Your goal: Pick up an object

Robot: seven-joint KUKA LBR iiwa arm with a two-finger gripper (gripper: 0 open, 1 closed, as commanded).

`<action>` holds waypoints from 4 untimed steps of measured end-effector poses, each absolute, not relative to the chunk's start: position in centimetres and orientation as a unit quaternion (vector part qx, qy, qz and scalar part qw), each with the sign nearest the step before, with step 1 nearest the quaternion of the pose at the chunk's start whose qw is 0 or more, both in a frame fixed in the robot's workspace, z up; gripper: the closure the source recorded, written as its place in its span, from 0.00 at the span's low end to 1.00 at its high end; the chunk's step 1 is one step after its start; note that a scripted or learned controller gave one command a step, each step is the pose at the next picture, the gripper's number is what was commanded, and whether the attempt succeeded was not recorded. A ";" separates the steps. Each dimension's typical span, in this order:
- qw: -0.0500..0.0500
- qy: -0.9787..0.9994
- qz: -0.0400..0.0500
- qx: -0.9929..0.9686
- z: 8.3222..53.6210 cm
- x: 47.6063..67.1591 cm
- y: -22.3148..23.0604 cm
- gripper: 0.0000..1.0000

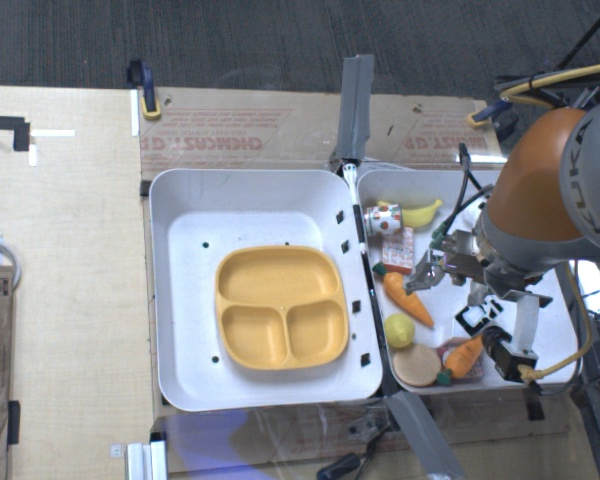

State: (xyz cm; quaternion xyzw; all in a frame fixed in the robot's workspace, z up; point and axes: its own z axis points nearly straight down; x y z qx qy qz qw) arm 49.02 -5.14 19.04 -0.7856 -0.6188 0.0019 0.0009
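The right bin [420,180] holds several toy foods: a banana [421,213], a small can [383,218], a red and white packet [398,251], an orange carrot [408,299], a yellow ball-like fruit [400,331], a tan round disc [416,365] and a second carrot [464,356]. My gripper [423,274] hangs low over the middle of this bin. Its tip is just above the upper end of the first carrot and beside the packet. Nothing is visibly held.
The left bin [180,268] holds a yellow divided plate [280,306]. The arm's orange and grey body [540,198] covers the right bin's right side, and cables [540,368] trail near its front right corner. A grey divider post [355,108] stands between the bins at the back.
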 end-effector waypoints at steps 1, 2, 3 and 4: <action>0.000 -0.651 0.002 -0.759 19.1 49.6 -5.5 0.00; 0.001 -0.786 0.001 -0.618 19.1 47.8 -5.2 0.00; -0.005 -0.672 -0.002 -0.740 9.7 51.2 -11.4 0.00; 0.001 -0.534 0.002 -0.846 9.0 54.6 -9.4 0.00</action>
